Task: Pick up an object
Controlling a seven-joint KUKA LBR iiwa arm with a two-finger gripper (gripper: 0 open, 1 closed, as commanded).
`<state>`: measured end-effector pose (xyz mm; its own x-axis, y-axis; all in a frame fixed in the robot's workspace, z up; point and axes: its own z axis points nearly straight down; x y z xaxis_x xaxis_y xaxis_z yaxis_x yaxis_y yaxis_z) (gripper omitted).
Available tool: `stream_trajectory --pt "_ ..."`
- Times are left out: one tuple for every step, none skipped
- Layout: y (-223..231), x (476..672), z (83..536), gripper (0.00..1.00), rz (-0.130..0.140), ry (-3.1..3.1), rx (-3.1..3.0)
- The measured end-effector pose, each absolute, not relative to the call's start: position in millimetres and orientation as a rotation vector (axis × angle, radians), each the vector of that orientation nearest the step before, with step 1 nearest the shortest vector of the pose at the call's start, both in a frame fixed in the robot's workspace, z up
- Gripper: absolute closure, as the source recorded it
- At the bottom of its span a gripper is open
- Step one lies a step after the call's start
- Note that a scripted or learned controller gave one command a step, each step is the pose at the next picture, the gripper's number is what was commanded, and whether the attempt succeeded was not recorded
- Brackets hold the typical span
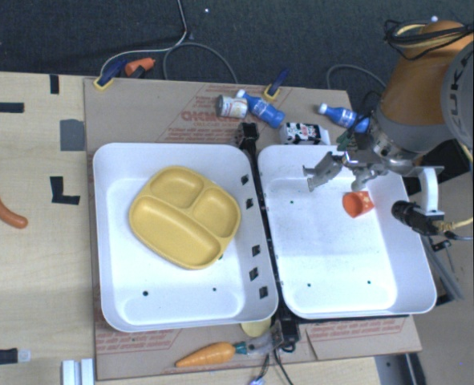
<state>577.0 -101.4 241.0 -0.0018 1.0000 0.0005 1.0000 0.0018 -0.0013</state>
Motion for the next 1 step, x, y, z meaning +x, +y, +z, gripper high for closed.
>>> stream_trajectory --pt "-154.7 577.1 172.5 0.00 0.009 -2.215 -2.223"
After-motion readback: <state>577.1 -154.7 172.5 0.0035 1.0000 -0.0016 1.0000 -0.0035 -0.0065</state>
